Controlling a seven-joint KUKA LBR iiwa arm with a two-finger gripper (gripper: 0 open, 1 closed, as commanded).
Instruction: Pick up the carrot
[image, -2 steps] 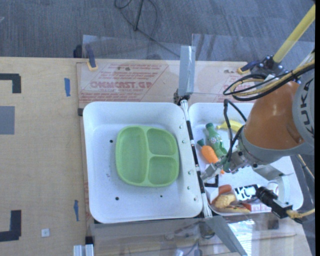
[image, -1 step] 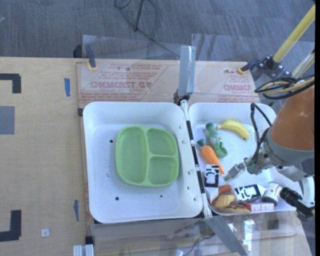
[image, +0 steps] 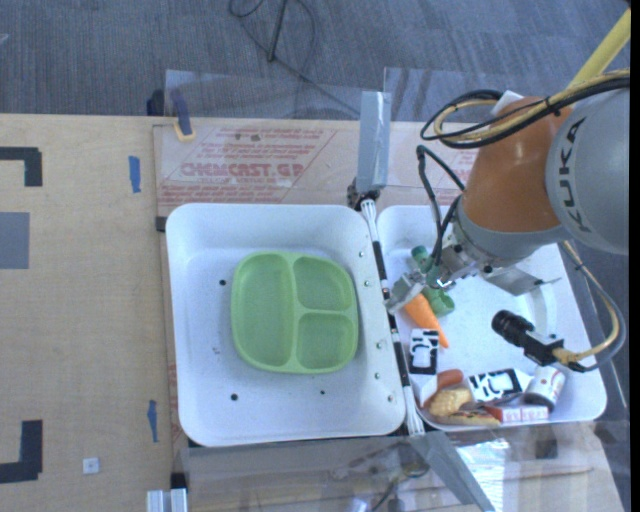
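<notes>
The gripper (image: 432, 283) hangs right over the carrot (image: 424, 312) in the right bin (image: 590, 395), lined up to grab. Whether it grips is impossible to tell.

An orange carrot (image: 424, 312) with a green top, a pale green divided plate (image: 295, 312), two white bins (image: 200, 330).

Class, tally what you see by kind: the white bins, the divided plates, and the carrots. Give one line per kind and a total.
White bins: 2, the left bin and the right bin
Green divided plate: 1, in the left bin
Carrot: 1, in the right bin under the tool
Total: 4
</notes>
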